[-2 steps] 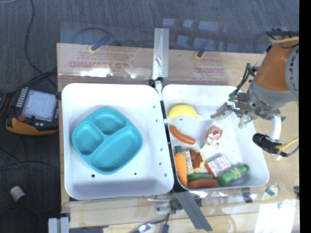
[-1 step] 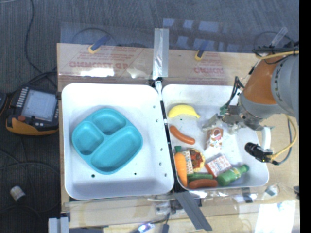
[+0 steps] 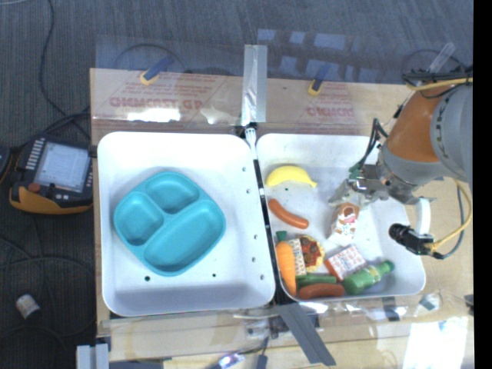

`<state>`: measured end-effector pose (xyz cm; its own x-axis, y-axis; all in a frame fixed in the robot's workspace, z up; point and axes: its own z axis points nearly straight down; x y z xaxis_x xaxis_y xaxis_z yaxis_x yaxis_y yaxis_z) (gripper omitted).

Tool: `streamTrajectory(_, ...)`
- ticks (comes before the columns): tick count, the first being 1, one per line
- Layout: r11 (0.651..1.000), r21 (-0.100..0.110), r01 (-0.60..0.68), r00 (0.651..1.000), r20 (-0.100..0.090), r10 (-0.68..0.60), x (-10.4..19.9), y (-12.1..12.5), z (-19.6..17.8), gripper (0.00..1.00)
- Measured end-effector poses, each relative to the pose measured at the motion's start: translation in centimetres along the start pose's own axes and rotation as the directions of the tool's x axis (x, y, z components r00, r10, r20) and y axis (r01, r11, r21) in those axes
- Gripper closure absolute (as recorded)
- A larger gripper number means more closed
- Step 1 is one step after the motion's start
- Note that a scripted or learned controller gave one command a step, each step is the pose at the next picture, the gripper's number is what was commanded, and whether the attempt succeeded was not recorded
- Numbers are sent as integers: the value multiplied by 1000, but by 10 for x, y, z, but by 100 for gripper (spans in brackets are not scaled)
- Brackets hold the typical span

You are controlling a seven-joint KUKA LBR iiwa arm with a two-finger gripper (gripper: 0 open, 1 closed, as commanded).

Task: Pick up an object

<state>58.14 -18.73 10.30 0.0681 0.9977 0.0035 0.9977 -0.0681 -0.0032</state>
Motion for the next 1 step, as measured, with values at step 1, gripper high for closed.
streamTrajectory(1,987,-1,-160,987,5,160,71,8,-98,100)
